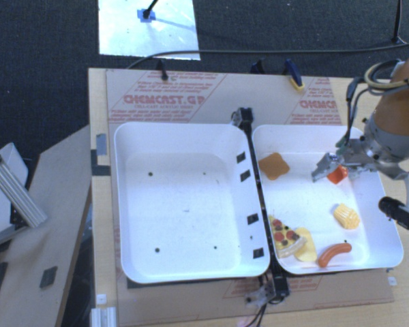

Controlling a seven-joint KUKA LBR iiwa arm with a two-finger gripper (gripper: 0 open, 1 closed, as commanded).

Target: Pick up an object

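Red-orange block [337, 175] sits in the right bin [368, 251], near its far right side, and it lies right at the pincer [329, 168]. From this slanted view the block appears just beside and partly under the grey fingers, touching or nearly touching them on their right. I cannot tell whether the pincer is open, closed or gripping the block, as the metal parts overlap the block and hide the gap.

Around the block, the same bin holds other things. A brown toast-like slab [275, 165] lies to its left, near the divider between the bins and well apart from the pincer. Nearer the front, a yellow corn-like piece [346, 216] rests below the block, apart from it. A reddish sausage [334, 253] lies close to the front wall. At the front left corner of this bin a pizza slice [285, 236] with red dots lies touching a pale yellow piece [305, 246] just to its right.

The arm [395, 114], grey with an orange band, comes in from the right and bends down over the far right part of the right bin. The left bin [184, 203] stands side by side with the right one, their walls meeting along a line with black clips. Both bins rest on a board printed with red lettering [163, 99].
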